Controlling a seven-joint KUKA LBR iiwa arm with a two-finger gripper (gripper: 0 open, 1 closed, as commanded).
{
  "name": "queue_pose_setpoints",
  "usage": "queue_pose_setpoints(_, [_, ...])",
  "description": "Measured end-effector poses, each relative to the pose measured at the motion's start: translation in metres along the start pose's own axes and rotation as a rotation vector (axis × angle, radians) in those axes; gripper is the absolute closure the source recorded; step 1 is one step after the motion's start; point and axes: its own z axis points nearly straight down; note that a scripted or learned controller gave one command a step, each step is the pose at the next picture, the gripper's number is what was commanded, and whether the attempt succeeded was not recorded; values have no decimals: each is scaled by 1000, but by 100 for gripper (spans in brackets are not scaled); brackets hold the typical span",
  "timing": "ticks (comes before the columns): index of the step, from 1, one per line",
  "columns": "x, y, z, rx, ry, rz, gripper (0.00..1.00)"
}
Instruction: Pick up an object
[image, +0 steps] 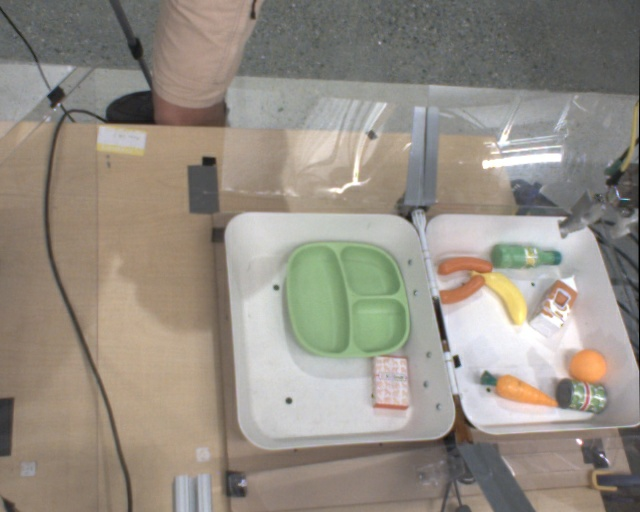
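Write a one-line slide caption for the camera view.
Green divided plate and small box in left bin; toy foods in right bin; gripper at far right edge.

The scene is viewed by a single fixed camera set above the light wooden bench (120, 300) and tilted down at a slant. Both shallow white bins, the left bin (255, 400) and the right bin (610, 300), are taken in from moderate height, with grey floor (400, 40) seen beyond the far edge.

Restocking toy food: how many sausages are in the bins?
2. Both lie in the right bin near its left wall: upper sausage, lower sausage touching the banana.
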Motion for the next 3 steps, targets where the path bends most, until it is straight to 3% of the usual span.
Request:
queue_pose_setpoints(1, [-20, -33, 136, 2, 0, -20, 0])
queue_pose_setpoints(2, [-19, -7, 170, -2, -1, -342, 0])
queue_pose_setpoints(3, [-21, -4, 156, -11, -6, -340, 100])
